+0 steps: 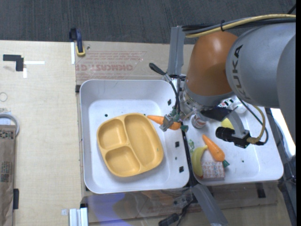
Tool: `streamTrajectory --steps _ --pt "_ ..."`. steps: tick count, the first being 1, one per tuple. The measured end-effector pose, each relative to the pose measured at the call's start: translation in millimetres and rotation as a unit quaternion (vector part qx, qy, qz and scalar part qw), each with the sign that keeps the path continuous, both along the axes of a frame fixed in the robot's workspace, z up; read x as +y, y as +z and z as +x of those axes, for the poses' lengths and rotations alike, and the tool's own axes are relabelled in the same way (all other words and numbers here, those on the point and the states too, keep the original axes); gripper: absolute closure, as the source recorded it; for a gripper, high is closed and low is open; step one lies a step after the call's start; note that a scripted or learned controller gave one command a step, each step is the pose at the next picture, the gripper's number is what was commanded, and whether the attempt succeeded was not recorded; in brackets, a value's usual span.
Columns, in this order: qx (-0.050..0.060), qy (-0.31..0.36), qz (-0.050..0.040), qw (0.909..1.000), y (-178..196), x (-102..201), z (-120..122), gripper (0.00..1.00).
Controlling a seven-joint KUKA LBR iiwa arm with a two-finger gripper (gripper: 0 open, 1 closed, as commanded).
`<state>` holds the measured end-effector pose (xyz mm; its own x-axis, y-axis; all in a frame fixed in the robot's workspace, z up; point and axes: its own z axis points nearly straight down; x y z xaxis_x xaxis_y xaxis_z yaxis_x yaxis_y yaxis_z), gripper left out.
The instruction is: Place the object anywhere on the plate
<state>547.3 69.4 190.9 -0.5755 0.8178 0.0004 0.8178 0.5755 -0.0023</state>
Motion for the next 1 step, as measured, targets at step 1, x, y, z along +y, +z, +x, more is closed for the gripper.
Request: streamTrajectory --steps 1 --pt "-0.001 0.085 -0.0003 0.9964 75.4 14.3 56.2 1.0"
